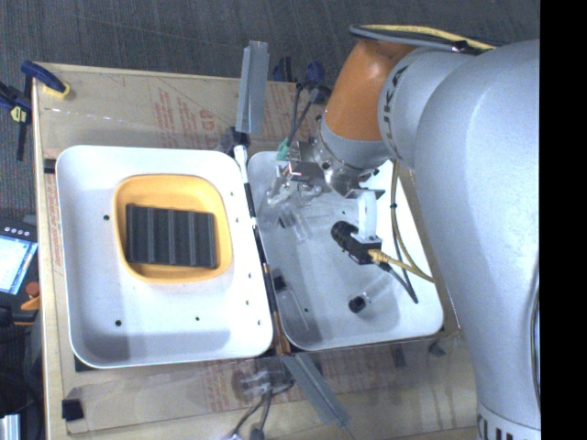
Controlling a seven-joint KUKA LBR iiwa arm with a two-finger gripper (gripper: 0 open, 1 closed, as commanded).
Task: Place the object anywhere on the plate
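Hovering upper-centre over the right white bin (417, 314), gripper (292, 189) jaws unreadable — missing the small clear object (365, 298) leaves the yellow plate (170, 191) bare.

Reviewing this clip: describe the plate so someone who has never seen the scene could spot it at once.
Start with the two white bins side by side; take the left bin, away from the arm. The plate lies in its upper middle: a rounded-square yellow-orange dish with a dark ribbed centre. It is the one coloured item in that bin.
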